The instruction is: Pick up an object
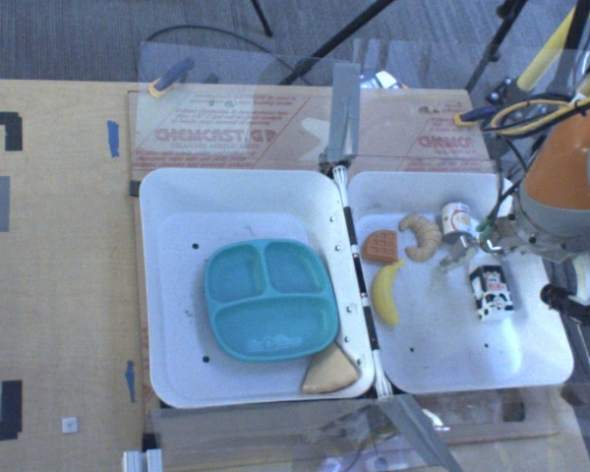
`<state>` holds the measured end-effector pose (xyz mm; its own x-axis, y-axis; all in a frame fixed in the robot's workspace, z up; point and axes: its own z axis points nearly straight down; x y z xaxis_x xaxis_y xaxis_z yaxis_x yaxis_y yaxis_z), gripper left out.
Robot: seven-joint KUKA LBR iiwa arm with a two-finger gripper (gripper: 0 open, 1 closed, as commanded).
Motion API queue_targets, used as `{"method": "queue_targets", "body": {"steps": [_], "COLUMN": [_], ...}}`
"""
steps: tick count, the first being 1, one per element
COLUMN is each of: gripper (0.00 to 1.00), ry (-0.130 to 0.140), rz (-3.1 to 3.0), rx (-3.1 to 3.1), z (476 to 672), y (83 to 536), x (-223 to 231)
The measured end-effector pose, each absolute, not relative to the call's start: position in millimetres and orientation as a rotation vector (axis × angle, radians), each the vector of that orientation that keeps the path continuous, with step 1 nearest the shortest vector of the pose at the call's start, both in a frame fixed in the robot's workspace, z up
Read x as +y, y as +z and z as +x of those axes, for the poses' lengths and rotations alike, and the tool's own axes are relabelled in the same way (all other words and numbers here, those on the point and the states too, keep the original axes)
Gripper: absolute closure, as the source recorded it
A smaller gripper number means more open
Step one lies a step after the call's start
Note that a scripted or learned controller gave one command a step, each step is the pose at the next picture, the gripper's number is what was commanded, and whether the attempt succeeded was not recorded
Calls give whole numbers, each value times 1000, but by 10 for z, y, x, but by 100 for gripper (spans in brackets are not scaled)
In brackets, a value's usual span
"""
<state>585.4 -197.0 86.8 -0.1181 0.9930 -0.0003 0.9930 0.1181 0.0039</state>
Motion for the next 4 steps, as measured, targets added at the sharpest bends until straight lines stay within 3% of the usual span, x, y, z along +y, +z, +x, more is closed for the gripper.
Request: {"method": "queue_targets", "body": {"steps": [1, 2, 3, 4], "gripper": [0, 100, 100, 100], "ry": [4, 7, 2, 1], "rz": [2110, 2110, 2315, 2350], "rx": [2322, 2315, 2120, 2085], "z": [5489, 5500, 6080, 5791], "y": [869, 979, 886, 1986], "x": [-1991, -2010, -1553, -920]}}
